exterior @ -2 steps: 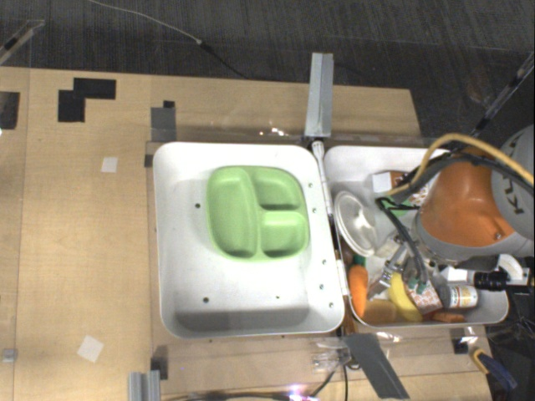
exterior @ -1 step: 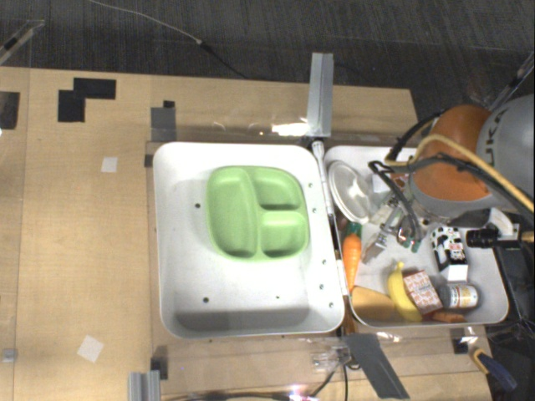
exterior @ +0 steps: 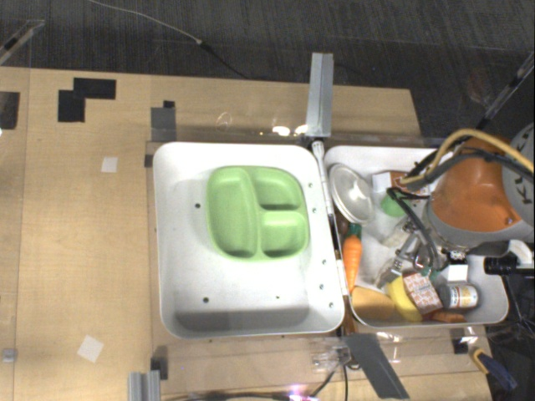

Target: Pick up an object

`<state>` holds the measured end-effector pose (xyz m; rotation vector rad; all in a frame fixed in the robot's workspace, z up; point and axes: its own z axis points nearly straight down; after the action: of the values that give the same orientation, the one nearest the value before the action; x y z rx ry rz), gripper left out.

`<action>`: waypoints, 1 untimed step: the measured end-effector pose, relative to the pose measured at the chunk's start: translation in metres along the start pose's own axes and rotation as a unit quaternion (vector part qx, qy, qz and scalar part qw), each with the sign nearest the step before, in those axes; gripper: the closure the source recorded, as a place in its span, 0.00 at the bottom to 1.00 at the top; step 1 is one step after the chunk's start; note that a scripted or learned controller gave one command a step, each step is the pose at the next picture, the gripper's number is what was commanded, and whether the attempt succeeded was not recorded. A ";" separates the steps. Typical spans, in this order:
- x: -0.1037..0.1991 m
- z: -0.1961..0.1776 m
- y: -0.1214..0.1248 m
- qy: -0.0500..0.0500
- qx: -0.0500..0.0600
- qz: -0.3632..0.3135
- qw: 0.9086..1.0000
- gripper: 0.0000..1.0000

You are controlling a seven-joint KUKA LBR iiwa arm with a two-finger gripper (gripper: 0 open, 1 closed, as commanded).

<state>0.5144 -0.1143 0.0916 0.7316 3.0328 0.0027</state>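
Observation:
The right bin (exterior: pixel 495 309) holds a jumble of small objects. An orange carrot (exterior: pixel 352 261) lies along its left wall, with a shiny metal ladle (exterior: pixel 351 192) above it. A patterned cube (exterior: pixel 420 291), a yellow piece (exterior: pixel 402 301) and a small can (exterior: pixel 461 296) sit near the front wall. My gripper (exterior: pixel 407 257) reaches down into this bin from the right, just above the cube and to the right of the carrot. The arm's orange band (exterior: pixel 472 195) and cables hide much of the bin's right half.
The left bin (exterior: pixel 180 307) holds a green divided plate (exterior: pixel 255 211) at its middle. A small green item (exterior: pixel 391 205) lies beside the ladle. A metal post (exterior: pixel 320 98) stands behind the seam between the bins.

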 end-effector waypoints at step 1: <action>0.020 -0.001 -0.004 -0.003 -0.001 0.031 1.000 0.00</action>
<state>0.4945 -0.1087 0.0917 0.8224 3.0035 0.0035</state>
